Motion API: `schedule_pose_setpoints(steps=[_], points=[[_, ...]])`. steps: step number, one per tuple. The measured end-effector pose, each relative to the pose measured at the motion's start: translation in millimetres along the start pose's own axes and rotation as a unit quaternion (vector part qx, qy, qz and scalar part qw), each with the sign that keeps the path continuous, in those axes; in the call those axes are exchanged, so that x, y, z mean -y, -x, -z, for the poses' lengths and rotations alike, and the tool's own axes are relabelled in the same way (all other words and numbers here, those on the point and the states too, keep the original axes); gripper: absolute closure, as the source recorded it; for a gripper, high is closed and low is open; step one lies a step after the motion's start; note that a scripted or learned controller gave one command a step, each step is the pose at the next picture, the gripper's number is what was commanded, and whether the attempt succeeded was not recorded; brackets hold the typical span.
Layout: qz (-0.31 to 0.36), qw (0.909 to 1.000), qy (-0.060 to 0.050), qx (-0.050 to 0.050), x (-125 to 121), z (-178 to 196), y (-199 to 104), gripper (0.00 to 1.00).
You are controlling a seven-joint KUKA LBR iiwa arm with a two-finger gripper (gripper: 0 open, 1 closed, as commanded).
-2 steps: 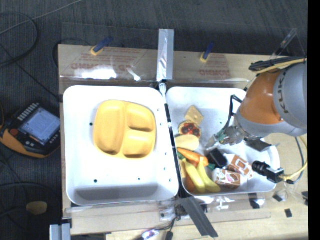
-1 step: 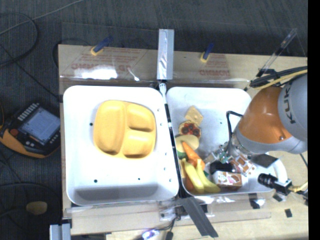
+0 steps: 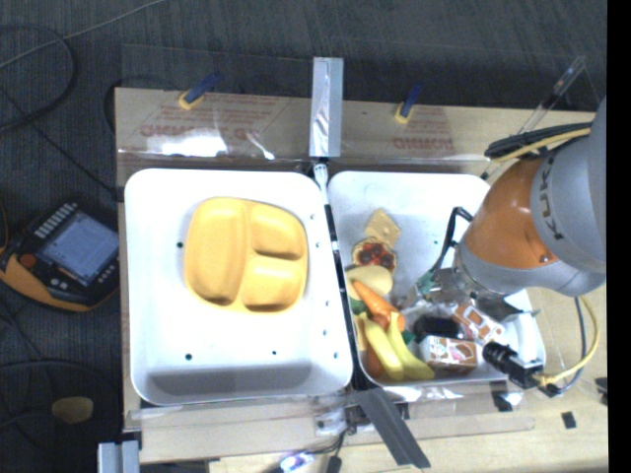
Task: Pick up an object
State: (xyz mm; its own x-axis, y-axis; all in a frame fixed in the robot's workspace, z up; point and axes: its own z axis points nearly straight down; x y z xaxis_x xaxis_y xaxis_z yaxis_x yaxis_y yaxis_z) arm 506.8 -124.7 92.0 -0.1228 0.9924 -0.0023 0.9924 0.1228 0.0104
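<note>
Objects lay heaped in the right bin (image 3: 434, 190): bananas (image 3: 394, 348) with their long axis running toward the near wall, a carrot (image 3: 372, 301) slanting beside them, a small carton (image 3: 449, 353). The gripper (image 3: 434, 308) hung over the heap; whether its fingers were apart I cannot tell.

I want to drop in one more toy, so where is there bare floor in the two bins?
Left bin: bare floor rings the yellow tray, widest along the near wall. Right bin: a bare patch at the far wall, past the cracker. Its near half is crowded with the carrot, bananas, carton and gripper.
</note>
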Motion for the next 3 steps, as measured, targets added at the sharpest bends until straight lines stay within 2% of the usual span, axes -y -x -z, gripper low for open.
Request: schedule_pose_setpoints(steps=[1, 2, 3], points=[[0.039, 0.9992, -0.006, 0.000, -50, 110, -44, 1.00], [0.039, 0.9992, -0.006, 0.001, -50, 110, -44, 0.00], [0.095, 0.9955, -0.006, -0.001, -55, 18, 1, 0.00]])
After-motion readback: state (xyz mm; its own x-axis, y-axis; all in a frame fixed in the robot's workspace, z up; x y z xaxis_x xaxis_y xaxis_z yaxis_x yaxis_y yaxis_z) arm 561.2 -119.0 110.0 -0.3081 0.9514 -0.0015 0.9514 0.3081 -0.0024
